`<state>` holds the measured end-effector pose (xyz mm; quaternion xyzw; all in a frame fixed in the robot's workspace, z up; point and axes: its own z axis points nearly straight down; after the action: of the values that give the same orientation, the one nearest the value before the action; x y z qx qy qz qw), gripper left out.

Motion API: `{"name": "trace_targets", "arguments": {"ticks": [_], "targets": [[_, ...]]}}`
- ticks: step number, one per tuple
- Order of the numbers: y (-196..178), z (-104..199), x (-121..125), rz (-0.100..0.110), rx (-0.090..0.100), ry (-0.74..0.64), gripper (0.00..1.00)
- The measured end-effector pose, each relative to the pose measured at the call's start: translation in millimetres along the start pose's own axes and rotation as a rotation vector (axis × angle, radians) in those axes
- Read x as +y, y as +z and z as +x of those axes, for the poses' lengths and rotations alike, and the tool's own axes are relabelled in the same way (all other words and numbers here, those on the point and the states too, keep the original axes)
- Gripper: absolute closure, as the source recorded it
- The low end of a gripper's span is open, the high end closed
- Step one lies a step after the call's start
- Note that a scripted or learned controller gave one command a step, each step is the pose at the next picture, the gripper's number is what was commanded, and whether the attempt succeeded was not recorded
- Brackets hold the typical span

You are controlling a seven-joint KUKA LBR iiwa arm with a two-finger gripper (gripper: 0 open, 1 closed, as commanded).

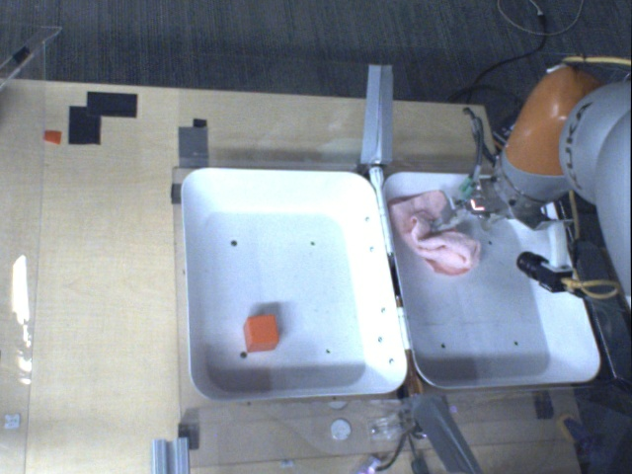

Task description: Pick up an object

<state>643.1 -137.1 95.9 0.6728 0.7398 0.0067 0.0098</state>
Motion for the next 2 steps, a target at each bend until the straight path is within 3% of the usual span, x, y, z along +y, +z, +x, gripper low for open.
{"name": "trace_targets", "arguments": {"ticks": [1, 2], "targets": [[-2.3, 16.0, -53.1, -0.007, -0.002, -0.219, 0.00], [-1.2, 48.4, -28.0, -0.001, -0.003, -0.112, 0.00]]}}
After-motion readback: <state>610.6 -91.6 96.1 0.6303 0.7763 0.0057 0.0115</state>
